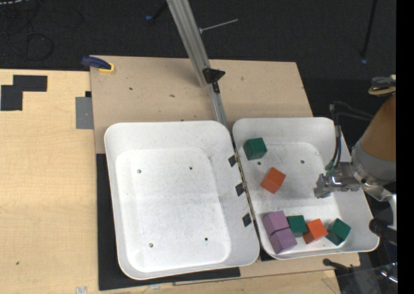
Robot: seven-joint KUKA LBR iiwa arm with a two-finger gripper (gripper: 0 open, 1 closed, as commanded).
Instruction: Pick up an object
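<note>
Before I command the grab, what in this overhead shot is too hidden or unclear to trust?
- End effector, camera view: small and blurred at the right white bin's right wall; finger state unreadable.
- Grey arm with orange band: cut off by the right edge.
- Two purple cubes, small green cube, orange cube, green cube: bunched along the near wall, so contacts between them are unclear.

Both bins (pixel 171 137) look like matt white plastic; the table (pixel 45 176) is pale wood; the far rail (pixel 187 24) ribbed metal.
</note>
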